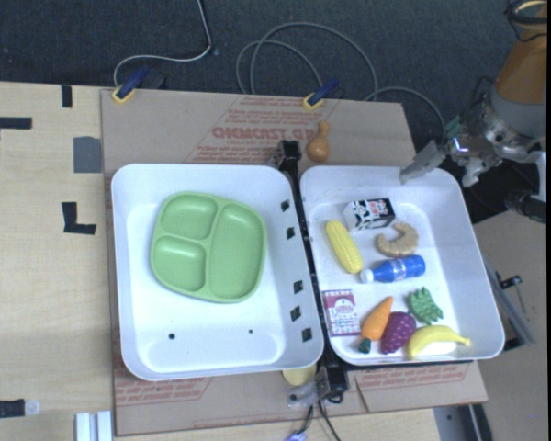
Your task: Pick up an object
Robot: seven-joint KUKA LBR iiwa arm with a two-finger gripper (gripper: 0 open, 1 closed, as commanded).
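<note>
A pale green plate (208,247) lay in a white bin (133,338); nearby were yellow corn (343,246), a blue bottle (395,269), purple grapes (398,330), and an orange carrot (376,318).

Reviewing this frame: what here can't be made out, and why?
- Gripper: blurred over the right bin's top right corner; finger state unreadable in the camera view.
- Arm: cut off by the right edge.
- Red-and-white packet: print too small to read.
- Yellowish thing below the bins: mostly hidden under the rims.
- Green broccoli-like toy: too small to be sure.
</note>
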